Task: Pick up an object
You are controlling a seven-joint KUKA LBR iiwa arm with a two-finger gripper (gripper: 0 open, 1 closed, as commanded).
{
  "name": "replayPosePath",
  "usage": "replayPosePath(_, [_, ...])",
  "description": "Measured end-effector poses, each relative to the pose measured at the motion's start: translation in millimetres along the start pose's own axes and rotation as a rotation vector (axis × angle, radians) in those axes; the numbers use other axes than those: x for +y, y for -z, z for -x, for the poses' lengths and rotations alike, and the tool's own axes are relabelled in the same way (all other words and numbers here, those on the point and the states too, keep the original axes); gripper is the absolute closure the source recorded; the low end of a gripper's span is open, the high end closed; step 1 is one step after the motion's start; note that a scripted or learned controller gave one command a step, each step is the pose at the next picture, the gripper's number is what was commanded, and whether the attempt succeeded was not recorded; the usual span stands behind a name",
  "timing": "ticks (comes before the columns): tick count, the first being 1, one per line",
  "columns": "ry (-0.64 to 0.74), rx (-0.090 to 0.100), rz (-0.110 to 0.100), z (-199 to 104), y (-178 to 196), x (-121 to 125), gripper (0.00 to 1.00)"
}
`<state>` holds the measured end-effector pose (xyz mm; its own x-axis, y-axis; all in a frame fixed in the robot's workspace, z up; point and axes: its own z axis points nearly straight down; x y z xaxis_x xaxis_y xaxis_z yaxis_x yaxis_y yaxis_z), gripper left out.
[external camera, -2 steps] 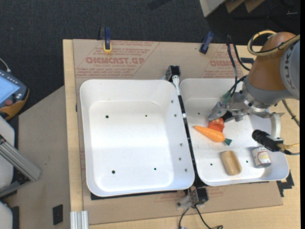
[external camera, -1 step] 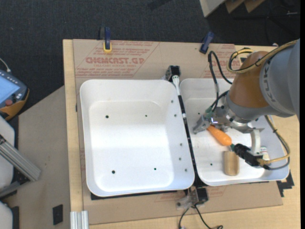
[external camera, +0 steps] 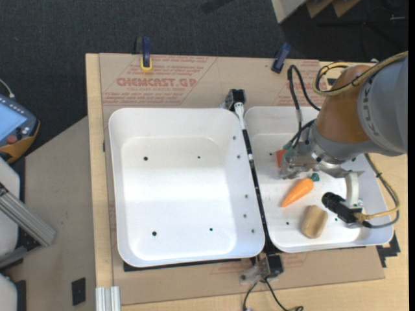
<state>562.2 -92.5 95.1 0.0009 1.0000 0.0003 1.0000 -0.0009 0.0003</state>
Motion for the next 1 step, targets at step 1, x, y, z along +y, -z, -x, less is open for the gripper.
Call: replayPosePath(1, [0.008, 0.000, 0.019, -55.3, 219.3, 2.8, 1.00])
